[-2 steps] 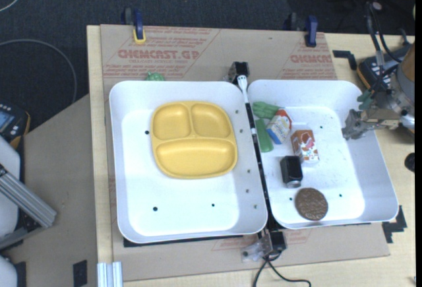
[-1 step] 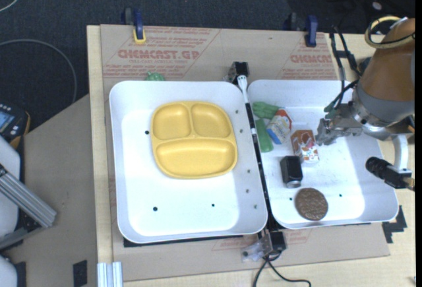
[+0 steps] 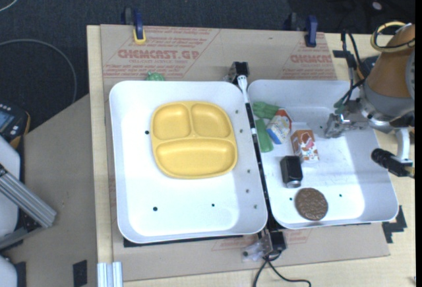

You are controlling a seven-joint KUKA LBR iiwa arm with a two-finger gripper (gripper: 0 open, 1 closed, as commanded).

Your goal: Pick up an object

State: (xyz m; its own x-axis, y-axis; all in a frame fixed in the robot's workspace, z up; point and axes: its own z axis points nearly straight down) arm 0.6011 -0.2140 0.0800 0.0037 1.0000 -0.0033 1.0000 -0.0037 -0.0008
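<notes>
The right bin (image 3: 369, 206) holds several small objects. A green item (image 3: 264, 122) lies at its left side beside a small white and red carton (image 3: 281, 125). A red and white packet (image 3: 304, 145) sits near the middle, with a black block (image 3: 291, 170) below it and a brown round disc (image 3: 310, 204) near the front edge. My gripper (image 3: 335, 126) hangs over the right part of this bin, to the right of the packet and apart from every object. Nothing shows in its grasp.
The left bin (image 3: 132, 167) carries a yellow divided plate (image 3: 194, 138). The grey and orange arm (image 3: 389, 78) comes in over the right bin's far right corner. Blue clamps (image 3: 138, 20) hold the cardboard base at the back. Bare white floor lies between the packet and the right wall.
</notes>
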